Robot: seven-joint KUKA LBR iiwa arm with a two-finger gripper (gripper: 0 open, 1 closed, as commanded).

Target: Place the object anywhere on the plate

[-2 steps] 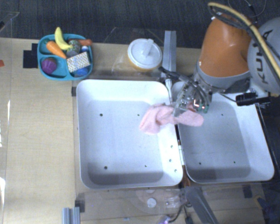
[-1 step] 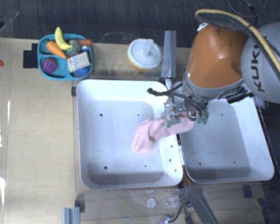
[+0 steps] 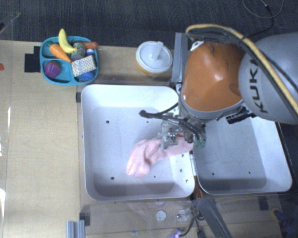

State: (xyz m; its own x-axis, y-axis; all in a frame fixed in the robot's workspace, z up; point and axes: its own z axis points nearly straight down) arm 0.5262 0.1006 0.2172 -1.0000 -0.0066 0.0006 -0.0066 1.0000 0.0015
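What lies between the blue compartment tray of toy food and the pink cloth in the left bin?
In the camera view, bare wooden bench and the left bin's white rim and floor lie between the blue tray and the pink cloth.

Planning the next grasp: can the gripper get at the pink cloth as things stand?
Probably yes. The gripper hangs right over the near end of the pink cloth, which lies alone on the left bin's floor with nothing on top of it.
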